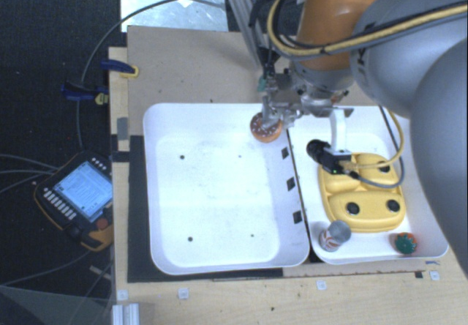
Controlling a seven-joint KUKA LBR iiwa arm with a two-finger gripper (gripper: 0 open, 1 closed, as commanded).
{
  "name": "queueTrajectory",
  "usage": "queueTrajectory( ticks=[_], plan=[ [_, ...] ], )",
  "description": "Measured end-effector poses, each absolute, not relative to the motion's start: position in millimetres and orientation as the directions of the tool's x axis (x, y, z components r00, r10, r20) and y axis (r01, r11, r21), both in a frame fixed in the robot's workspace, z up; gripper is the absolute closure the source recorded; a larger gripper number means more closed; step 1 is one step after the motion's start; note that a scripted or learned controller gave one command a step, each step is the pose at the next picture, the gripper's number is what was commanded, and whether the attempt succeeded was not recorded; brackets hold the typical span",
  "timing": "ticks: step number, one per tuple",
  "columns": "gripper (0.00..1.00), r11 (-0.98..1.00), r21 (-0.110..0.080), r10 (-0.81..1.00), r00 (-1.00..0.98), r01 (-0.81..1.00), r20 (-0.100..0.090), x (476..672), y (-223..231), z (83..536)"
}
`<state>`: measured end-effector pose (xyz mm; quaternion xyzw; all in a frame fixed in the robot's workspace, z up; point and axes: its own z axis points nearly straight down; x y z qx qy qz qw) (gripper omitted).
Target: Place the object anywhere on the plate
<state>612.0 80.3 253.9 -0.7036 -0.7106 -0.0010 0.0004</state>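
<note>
The arm reaches in from three o'clock and its gripper [272, 113] hangs over the seam between the two bins, near the twelve o'clock end of the left bin [212, 243]. Just under it, at about seven o'clock from the fingertips, sits a small round brownish object [265, 128], touching or nearly touching the tool. Whether the gripper is clenched on it or merely above it I cannot tell: the wrist hides the contact. A plate is the target, and the nearest thing to one is the yellow tray [363, 199] in the right bin [431, 243], lying at about four to five o'clock from the gripper, its long axis running roughly from twelve to six. So the coming move, as I judge it, is a short carry across the divider toward four o'clock. Also in the right bin are a small grey cup [336, 234] at the tray's seven o'clock corner and a green ball [406, 244] at its five o'clock corner, both apart from the path.
</note>
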Motion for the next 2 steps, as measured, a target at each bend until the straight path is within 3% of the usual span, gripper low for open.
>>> queueTrajectory(
  ticks=[2],
  plan=[
    [1.00,0.009,0.000,1.000,-0.009,1.000,0.002,594.7,180.8,223.5]
  ],
)
